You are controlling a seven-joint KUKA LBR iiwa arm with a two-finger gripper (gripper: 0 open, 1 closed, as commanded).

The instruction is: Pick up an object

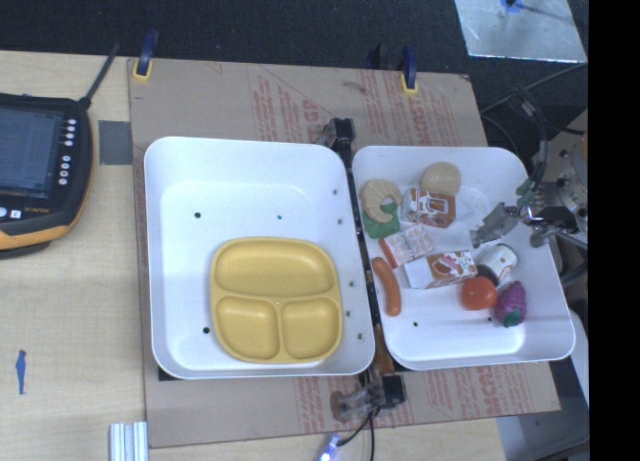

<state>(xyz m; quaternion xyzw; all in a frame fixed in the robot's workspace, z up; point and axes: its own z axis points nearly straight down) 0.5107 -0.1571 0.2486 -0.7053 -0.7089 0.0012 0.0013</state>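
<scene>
Reaching in from the right, the gripper (512,217) hovers over the right bin's (450,344) right half, holding nothing; whether its jaws are released or clenched cannot be told. Beneath it lie a tomato (478,293) and a purple fruit (510,303), just beside each other. A sausage (387,285) lies near the bin's left wall, long axis running near to far, slightly tilted. The left bin (180,179) holds a yellow divided plate (276,299).
</scene>
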